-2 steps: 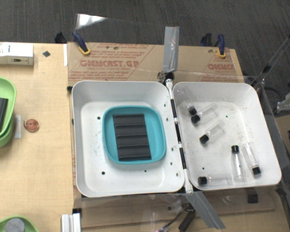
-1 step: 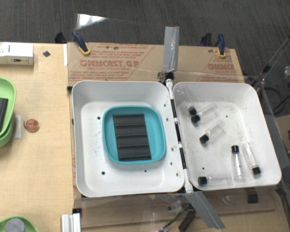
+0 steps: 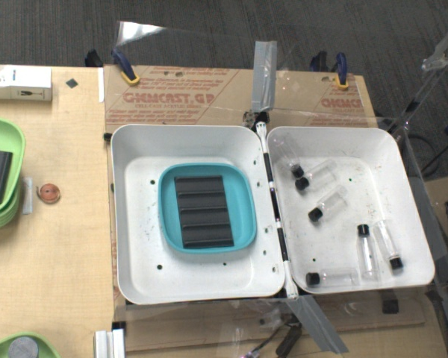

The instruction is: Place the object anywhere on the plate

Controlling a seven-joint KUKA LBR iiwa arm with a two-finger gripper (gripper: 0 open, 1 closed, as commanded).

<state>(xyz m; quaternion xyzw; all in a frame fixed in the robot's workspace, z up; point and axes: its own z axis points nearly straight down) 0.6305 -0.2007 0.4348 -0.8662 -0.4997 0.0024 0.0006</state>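
Observation:
A teal square plate lies in the middle of the left white bin. A black ridged block rests on it, covering most of its floor. In the right white bin lie several clear vials with black caps: one near the upper left, one in the middle, two side by side at the lower right, and one along the front wall. All lie on their sides, apart from each other.
A green tray with a dark item sits at the left edge of the wooden bench. Near it are a small brown disc and a white box. Cardboard held by clamps stands behind the bins.

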